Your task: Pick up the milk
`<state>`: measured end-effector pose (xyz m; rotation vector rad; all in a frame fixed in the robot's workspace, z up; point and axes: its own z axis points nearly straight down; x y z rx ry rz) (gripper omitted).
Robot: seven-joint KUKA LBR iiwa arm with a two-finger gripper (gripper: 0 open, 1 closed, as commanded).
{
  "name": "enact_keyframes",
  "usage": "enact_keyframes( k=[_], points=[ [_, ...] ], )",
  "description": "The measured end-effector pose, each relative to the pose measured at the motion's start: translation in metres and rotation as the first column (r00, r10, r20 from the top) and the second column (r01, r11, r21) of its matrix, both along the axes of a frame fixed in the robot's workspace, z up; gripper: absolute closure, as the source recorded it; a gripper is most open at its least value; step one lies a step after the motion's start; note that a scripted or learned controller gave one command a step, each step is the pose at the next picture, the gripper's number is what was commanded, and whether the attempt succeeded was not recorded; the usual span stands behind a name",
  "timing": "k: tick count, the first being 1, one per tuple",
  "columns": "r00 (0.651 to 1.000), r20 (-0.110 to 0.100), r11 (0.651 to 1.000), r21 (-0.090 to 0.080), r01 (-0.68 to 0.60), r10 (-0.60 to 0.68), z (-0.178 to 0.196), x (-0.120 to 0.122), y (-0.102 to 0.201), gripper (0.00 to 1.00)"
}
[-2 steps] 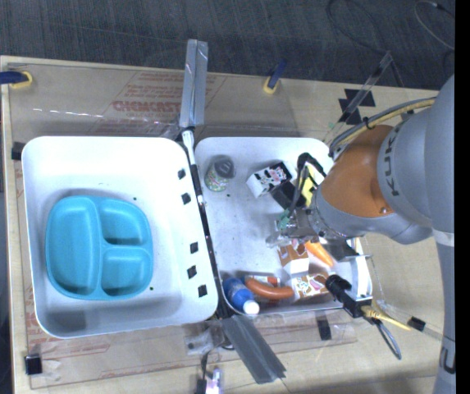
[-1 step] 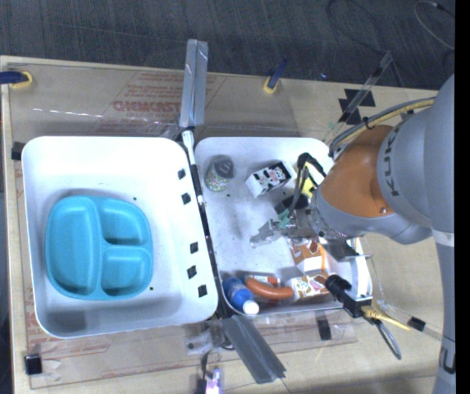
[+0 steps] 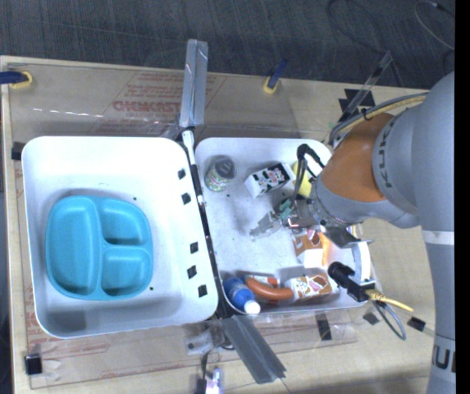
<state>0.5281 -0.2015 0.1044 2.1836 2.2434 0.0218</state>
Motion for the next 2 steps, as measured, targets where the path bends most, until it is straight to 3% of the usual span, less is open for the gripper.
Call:
enact_keyframes(
  k=[1,2],
  points=[
    [0.998,-0.018,0.998,-0.002,0.062,-0.062,-0.012,0.09,-0.007,0.0],
    [1.0,-0.021,1.0,-0.001,-0.004,0.004,-0.013,0.034,-0.006,0.0]
  ],
)
